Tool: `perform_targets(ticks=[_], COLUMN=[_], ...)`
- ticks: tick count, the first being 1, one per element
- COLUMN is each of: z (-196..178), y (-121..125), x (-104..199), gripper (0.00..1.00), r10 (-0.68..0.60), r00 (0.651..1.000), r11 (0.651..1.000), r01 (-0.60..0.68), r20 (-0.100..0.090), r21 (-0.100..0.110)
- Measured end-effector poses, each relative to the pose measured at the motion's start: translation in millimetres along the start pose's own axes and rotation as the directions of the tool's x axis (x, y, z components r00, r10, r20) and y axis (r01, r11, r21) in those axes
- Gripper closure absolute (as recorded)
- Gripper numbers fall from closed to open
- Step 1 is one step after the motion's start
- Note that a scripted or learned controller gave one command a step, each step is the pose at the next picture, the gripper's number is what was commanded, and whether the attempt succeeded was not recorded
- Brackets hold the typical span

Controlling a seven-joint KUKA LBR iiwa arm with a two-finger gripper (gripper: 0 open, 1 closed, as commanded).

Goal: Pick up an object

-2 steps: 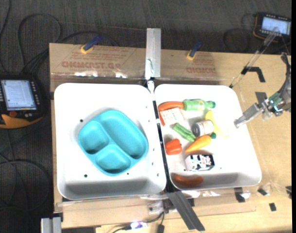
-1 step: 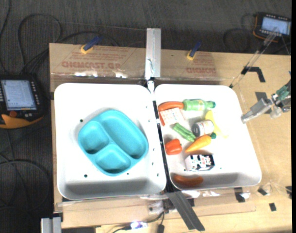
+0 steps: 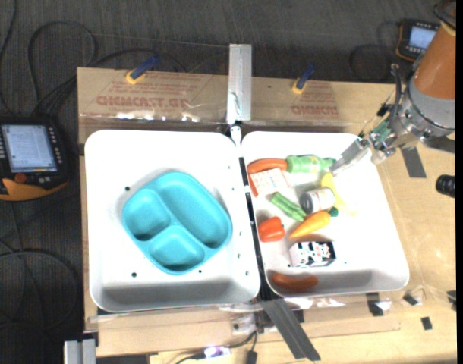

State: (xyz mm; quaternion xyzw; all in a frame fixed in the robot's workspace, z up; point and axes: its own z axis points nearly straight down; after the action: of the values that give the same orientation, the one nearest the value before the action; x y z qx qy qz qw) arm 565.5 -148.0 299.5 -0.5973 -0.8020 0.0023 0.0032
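Grey gripper (image 3: 351,155) is hovering over the right bin (image 3: 383,203) beside the green bottle (image 3: 307,163), fingers' state indiscernible, nothing visibly grasped; pickup is pending.

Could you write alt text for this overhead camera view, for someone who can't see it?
A robot arm's end effector reaches into the right white bin of toy food near a green bottle. The left white bin holds a blue divided tray.

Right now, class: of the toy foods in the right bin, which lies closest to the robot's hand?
The green bottle-shaped piece at the bin's far edge, lying on its side just left of the hand; the carrot lies nearer the camera.
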Motion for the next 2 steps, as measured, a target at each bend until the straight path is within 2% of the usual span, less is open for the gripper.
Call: perform_targets(ticks=[1, 2], z=[147, 211], y=[41, 58], x=[-25, -51], gripper=[0.00, 0.00], r10=[-0.211, -0.203], r00=[0.977, 0.979], r11=[0.977, 0.979], r01=[0.211, 0.204], r20=[-0.001, 0.010], r21=[-0.001, -0.012])
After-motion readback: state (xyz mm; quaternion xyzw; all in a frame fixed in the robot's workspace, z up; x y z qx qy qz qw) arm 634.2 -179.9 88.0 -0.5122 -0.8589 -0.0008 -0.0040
